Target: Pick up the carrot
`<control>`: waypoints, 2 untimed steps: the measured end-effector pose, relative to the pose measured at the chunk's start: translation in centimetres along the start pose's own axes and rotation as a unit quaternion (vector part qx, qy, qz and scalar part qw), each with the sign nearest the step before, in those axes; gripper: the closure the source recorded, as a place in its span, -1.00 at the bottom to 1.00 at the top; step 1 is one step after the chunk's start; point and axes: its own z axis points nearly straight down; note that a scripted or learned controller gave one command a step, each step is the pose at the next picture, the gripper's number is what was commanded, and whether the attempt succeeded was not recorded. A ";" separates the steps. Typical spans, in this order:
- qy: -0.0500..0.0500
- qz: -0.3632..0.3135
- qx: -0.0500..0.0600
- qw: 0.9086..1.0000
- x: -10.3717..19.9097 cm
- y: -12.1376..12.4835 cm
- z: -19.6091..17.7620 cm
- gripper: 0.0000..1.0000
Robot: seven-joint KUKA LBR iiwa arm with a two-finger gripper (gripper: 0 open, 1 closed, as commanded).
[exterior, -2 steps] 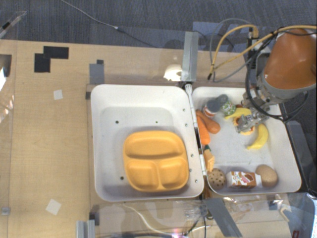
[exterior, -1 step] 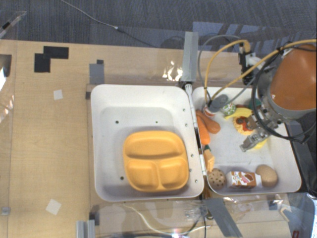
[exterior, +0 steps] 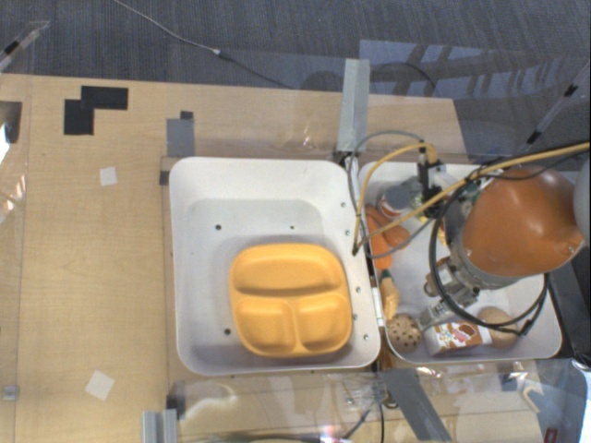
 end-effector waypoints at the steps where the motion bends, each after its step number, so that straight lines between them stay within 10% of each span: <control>1: 0.001 -0.100 0.001 0.995 6.4 2.4 0.6 1.00; 2: -0.001 -0.102 -0.002 0.995 10.4 4.1 -0.7 1.00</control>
